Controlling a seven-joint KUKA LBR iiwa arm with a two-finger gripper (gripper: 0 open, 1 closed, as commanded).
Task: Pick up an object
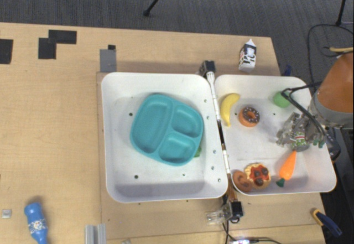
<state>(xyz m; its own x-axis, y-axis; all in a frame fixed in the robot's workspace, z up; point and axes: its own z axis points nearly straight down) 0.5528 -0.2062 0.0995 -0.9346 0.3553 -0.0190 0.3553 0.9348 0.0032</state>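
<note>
My gripper [295,133] hangs low over the right side of the right bin [260,143], just above the orange carrot [287,166]. I cannot make out anything between its fingers. In that bin also lie a yellow banana [228,108], a chocolate donut [249,116], a green item [280,99] partly behind the cables, and a pizza-like toy with a brown piece [253,176] at the front edge.
The left bin [119,126] holds a teal divided plate [168,129]. A small milk carton [248,55] stands on the bench behind the bins. A blue bottle [36,221] lies at the bench's front left.
</note>
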